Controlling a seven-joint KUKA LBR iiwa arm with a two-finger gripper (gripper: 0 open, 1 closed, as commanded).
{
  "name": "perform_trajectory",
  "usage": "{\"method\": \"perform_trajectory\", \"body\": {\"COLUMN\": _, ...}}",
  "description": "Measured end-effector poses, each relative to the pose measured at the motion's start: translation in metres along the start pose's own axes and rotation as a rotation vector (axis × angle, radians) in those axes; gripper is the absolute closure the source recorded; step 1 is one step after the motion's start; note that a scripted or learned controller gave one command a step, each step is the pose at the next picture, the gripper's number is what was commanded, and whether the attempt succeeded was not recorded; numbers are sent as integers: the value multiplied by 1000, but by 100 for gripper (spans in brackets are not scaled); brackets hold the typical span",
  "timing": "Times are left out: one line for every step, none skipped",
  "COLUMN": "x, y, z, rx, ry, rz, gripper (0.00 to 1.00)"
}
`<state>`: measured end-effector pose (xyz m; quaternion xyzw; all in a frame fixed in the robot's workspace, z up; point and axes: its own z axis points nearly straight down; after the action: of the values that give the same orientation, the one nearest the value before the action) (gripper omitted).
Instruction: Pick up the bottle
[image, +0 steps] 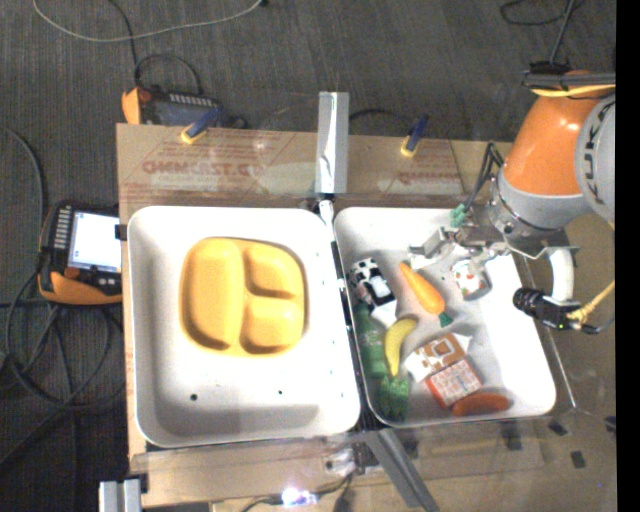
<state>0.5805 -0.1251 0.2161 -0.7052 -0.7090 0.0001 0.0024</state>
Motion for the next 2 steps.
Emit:
{"method": "perform_trajectory", "body": {"x": 30, "y": -45, "z": 127, "rx": -12, "ry": -3, "rz": 42, "gripper": 0}}
{"method": "perform_trajectory", "body": {"x": 105, "y": -96, "z": 35, "rx": 2, "ry": -1, "rz": -65, "gripper": 0}}
